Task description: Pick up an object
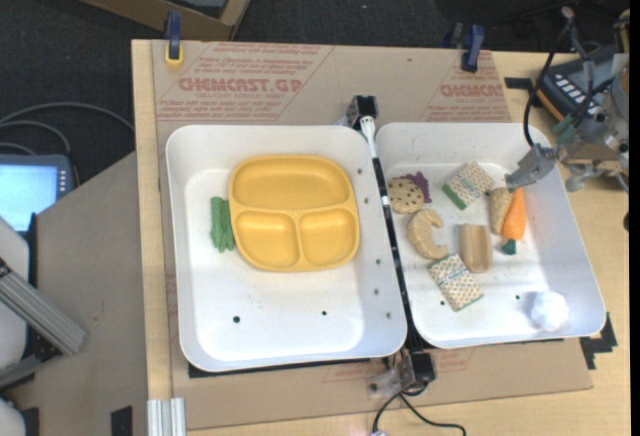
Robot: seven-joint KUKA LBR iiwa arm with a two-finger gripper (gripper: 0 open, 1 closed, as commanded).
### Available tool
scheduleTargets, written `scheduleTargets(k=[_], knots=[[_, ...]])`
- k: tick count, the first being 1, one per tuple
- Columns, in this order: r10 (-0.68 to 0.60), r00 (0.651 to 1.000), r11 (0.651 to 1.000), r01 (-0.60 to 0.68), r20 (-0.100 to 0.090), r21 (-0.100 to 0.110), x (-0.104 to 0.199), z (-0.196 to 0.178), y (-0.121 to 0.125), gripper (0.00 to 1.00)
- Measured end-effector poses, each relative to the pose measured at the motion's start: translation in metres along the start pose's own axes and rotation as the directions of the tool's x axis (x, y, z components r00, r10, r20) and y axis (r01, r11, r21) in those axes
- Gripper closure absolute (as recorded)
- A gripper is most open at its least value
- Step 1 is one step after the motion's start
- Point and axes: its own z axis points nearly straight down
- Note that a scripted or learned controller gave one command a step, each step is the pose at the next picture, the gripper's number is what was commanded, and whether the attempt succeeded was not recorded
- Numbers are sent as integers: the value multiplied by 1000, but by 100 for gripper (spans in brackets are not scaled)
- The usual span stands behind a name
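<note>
The carrot (514, 215) lies in the right bin (580, 264), orange with its green end pointing down, just beside a tan piece (497, 209) at its left. The tool (528, 170) hangs just above the carrot's upper end; whether it is wide or narrow I cannot tell (it shows as one grey shape). Further left in the bin lie a wrapped sandwich block (467, 185), a cookie (405, 194), a croissant (428, 233), a bread piece (474, 248), a second wrapped block (456, 282) and a white ball (547, 308). The left bin (190, 274) holds a yellow divided plate (294, 212) and a green bean pod (220, 223). Both bins rest on the table (150, 224).
</note>
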Motion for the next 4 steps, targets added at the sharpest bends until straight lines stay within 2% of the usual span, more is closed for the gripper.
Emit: scheduleTargets(k=[1,2,3,4], knots=[[2,1000,1000,-2,0,5,-44,69,36,0],[-3,1000,1000,3,-12,3,-57,188,47,0],[-3,1000,1000,3,-3,0,-58,174,47,100],[-9,1000,1000,9,-3,0,40,184,60,100]])
